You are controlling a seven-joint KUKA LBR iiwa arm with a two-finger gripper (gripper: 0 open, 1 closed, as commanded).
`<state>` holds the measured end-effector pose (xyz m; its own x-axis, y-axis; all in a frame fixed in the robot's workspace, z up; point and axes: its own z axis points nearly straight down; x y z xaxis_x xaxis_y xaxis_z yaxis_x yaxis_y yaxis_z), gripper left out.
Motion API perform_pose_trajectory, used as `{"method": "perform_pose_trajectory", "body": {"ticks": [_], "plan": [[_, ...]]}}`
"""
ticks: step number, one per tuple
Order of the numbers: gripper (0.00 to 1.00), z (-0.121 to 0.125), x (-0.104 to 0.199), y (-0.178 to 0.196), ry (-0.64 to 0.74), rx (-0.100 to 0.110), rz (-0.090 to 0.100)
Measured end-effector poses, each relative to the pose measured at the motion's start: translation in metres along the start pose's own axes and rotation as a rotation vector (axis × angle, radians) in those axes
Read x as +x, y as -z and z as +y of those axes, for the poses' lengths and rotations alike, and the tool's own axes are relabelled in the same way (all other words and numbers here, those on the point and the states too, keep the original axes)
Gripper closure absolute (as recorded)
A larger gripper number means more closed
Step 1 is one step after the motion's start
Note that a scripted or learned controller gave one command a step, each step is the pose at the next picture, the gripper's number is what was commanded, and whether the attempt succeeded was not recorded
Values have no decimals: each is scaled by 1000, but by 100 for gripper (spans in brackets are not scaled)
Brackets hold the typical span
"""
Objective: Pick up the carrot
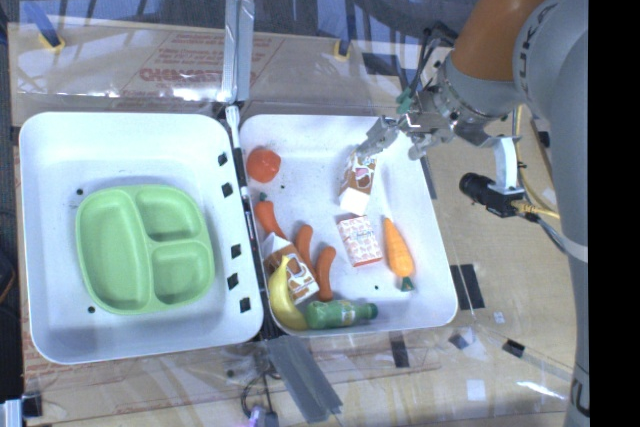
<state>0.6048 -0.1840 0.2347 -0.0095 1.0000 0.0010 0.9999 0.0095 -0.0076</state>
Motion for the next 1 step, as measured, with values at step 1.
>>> {"method": "perform_pose_trajectory", "body": {"ticks": [1], "plan": [[0,-41,-26,-100,-187,1,0]]}}
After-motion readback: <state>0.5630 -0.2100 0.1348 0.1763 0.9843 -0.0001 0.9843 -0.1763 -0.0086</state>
